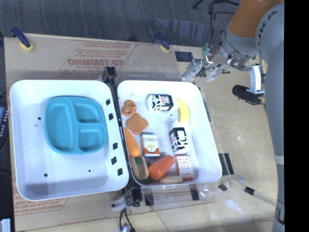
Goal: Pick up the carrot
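the carrot [132, 142] is lying along the left wall of the right bin [205, 129], squeezed in beside a small juice carton [150, 145] with a cookie [137, 123] just above it. end effector [202, 69] hangs over the table just past the bin's top right corner, fingers spread apart with nothing between them. the left bin [24, 129] has a blue divided tray [76, 124] in it.

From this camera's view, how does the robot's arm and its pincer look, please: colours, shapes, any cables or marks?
The arm is a thick, rounded grey tube with a broad orange band above the wrist. Below the band sits a grey collar with small metal parts. The pincer is small, silvery metal with thin fingers. A white bracket carrying a black cylindrical part hangs at the wrist's side. Thin wiring runs near the wrist.
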You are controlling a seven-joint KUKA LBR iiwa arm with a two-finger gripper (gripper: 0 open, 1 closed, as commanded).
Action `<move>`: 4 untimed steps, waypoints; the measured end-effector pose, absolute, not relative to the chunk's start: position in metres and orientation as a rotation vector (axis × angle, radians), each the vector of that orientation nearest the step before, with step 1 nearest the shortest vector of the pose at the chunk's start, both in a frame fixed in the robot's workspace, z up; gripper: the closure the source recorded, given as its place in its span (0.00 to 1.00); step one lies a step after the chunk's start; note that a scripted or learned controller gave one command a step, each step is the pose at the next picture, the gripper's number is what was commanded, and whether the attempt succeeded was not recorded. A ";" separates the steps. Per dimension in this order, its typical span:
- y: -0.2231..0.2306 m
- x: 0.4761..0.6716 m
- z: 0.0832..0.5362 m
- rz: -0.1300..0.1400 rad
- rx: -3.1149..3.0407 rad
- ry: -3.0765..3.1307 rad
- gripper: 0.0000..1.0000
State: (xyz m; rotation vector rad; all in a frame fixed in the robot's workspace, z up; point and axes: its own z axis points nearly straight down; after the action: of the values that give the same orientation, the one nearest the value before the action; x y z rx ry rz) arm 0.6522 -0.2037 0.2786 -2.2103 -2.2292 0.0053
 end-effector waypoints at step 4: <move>-0.088 0.659 0.198 -0.010 -2.392 -2.047 0.00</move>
State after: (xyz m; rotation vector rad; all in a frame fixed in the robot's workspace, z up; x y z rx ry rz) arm 0.6594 -0.0882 0.1978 -2.3922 -2.0466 -0.0104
